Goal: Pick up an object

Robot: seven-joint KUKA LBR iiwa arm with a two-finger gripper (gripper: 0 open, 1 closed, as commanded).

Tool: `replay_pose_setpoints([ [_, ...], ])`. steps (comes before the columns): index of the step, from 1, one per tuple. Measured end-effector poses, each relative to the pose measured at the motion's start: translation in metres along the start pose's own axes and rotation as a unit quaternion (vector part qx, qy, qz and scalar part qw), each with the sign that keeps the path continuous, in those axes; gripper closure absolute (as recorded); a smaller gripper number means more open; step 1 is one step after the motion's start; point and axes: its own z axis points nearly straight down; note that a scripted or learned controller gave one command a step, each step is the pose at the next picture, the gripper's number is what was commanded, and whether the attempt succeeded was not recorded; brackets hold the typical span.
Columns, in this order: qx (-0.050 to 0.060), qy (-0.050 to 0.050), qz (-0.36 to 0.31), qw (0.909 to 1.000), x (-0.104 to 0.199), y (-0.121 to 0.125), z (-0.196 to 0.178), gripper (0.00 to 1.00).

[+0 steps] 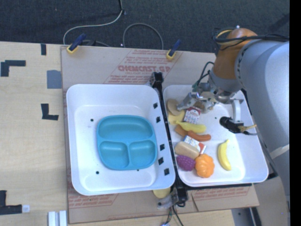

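While the left bin (75,126) holds a blue tray (126,141), the right bin (251,166) holds toy food — banana (224,156), orange (204,165). Gripper (200,101), upper right — finger state unreadable.

Red lettering "CHEMCAST GP", upside down, on the brown board (136,69) behind the bins

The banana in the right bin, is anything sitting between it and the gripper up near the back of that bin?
Nothing visible blocks it. The banana lies alone on bare bin floor near the right bin front right corner. The gripper sits over the back of that bin, above the pile of toy food left of the banana.
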Motion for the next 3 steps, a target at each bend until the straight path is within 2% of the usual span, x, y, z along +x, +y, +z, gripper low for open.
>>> replay_pose_setpoints([
  [1, 0.006, -0.005, 0.005, 1.0000, 0.012, 0.005, 0.003, 0.00],
  [2, 0.004, -0.005, 0.004, 1.0000, 0.028, 0.005, 0.000, 0.00],
  [3, 0.003, 0.000, 0.001, 1.0000, 0.035, 0.005, -0.008, 1.00],
])
